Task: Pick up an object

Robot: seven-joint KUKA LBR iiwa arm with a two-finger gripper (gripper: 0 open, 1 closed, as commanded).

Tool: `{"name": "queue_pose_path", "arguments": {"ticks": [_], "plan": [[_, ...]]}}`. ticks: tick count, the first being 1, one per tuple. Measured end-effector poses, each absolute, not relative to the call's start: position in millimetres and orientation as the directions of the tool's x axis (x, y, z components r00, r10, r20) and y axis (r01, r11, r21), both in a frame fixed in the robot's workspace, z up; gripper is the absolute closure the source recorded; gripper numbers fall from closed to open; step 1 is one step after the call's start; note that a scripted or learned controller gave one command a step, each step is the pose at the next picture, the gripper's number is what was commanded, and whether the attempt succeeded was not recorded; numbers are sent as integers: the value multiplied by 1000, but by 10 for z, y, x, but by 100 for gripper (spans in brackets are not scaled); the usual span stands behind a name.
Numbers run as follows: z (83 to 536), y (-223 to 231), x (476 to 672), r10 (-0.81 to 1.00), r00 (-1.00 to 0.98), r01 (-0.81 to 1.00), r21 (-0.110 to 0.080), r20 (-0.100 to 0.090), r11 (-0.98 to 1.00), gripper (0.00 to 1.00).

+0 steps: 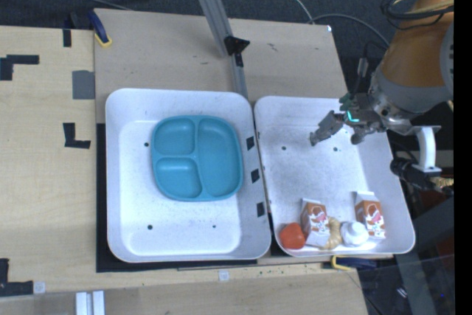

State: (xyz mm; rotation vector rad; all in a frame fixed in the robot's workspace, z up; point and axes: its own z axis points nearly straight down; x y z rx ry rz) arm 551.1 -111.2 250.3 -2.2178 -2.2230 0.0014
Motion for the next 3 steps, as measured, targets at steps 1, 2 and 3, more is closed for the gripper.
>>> {"name": "queue_pose_path", "arguments": {"ticks": [1, 2, 3], "plan": [[1947, -1024, 5435, 1000, -1, 1000, -7, 1, 1, 0], [1508, -1014, 5404, 1000, -1, 1000, -7, 1, 1, 0], [967, -1106, 5346, 1000, 0, 1000, -9, 1, 0, 0]]}}
